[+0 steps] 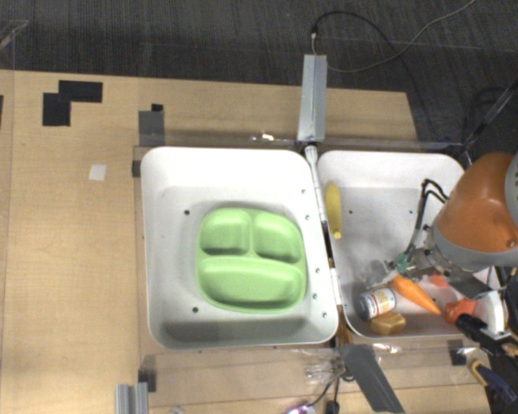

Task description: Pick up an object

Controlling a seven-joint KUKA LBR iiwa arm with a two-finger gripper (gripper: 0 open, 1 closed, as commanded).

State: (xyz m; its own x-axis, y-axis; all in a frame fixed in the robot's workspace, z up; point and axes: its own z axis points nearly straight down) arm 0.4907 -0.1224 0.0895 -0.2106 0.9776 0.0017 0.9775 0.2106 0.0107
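A grey KUKA arm (492,210), its orange band bulging at the 3 o'clock edge of the scene, reaches down into the right bin (380,179) on a light wooden bench (60,257). The gripper (412,264) sits low at the 5 o'clock corner of that bin, just above a small cluster of objects; the arm's own bulk and the blur there make it impossible to tell how the gripper is set or whether anything is caught in it.

Directly under the gripper lies an orange carrot (417,294), slanting toward 4 o'clock. At 9 o'clock from the carrot rests a small tin can (378,302) on its side, and a tan block-like item (388,323) touches the can at 6 o'clock, against the bin's near wall. A red-orange object (462,309) lies at the carrot's 4 o'clock end. Well apart from the cluster, a yellow corn cob (333,210) lies along the bin's 9 o'clock wall.

In the left bin (168,188), a lime-green divided tray (250,259) with three compartments sits near the middle. A metal post (313,97) stands at 12 o'clock where the two bins meet.
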